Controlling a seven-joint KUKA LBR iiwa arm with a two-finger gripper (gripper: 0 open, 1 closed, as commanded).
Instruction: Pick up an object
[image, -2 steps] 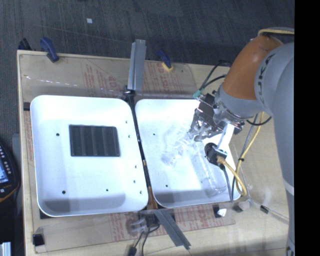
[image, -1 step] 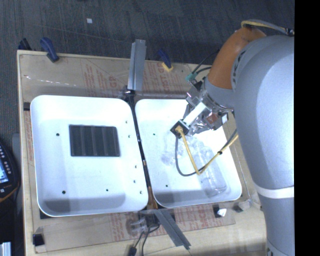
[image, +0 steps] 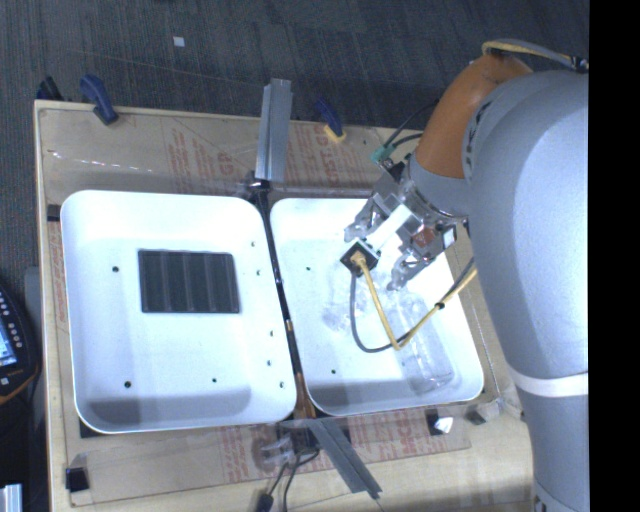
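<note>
Reaching in from the right, the grey arm covers the right bin's far right edge, and its bulk runs out of frame. The gripper hangs over the upper middle of that bin; whether its jaws are spread or pressed together cannot be told, since cables and brackets clutter them. A yellow cable loops down from the wrist across the bin floor. Clear plastic objects are hard to make out against the white: a clear bottle lies near the lower right corner, and a small clear piece rests left of the cable. The left bin carries a dark ribbed panel. Both bins sit on a pale wooden bench with blue clamps, above dark carpet.
</note>
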